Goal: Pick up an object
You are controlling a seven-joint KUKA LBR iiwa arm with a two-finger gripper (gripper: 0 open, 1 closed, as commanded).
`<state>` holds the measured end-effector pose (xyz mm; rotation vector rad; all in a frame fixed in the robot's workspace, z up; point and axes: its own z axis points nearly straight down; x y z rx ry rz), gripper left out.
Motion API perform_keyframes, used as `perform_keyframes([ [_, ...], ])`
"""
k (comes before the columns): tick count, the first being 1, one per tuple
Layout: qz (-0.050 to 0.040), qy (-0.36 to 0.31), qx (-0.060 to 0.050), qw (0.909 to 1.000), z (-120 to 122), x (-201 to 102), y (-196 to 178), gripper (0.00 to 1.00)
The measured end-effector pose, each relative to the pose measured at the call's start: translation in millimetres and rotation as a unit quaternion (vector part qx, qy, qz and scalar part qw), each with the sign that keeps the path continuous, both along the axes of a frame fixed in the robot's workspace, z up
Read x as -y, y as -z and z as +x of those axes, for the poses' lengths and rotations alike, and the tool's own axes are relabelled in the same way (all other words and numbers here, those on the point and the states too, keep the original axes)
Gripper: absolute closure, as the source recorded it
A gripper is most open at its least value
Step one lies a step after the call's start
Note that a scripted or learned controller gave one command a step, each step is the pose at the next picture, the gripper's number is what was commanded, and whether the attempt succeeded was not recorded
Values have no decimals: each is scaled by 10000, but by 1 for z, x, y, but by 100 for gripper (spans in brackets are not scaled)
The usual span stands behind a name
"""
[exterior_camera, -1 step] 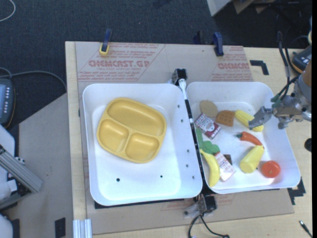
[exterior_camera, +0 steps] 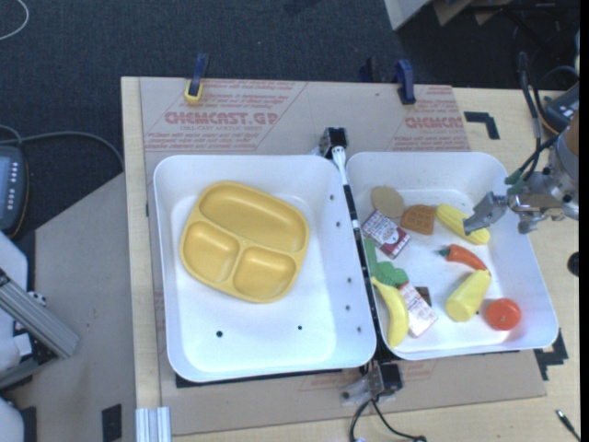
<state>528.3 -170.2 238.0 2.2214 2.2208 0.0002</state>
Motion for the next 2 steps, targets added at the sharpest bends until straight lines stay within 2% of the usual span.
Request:
perform_keyframes([
  [2,13,0,-29,10000,1,-10,88,0],
])
